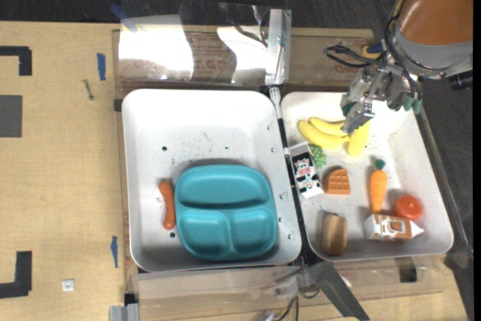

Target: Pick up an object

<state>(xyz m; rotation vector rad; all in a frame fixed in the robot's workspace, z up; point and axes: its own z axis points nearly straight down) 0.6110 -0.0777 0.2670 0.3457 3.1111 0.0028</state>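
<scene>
1. My tool [359, 116] hangs over the right white bin [436, 184] at its twelve o'clock; how far it is open I cannot tell.
2. The yellow plastic banana bunch [325, 133] lies just beside it, at nine o'clock.

My gripper [359, 110] looks like bare grey metal, dull with a few bright glints. Right under it the bananas [328, 130] have a smooth, slightly shiny plastic skin. The bin [428, 154] around them is white plastic, matt and faintly scuffed. Below my fingers, the carrot [377, 189] and the tomato [409, 206] look like glossy moulded plastic, and the small carton [393, 227] beside them has a printed paper-like face. Far to the left of my gripper, the teal tray [224, 211] is smooth plastic with a soft sheen. Further left still, the bench top [56, 184] looks like matt, pale wood board.
</scene>
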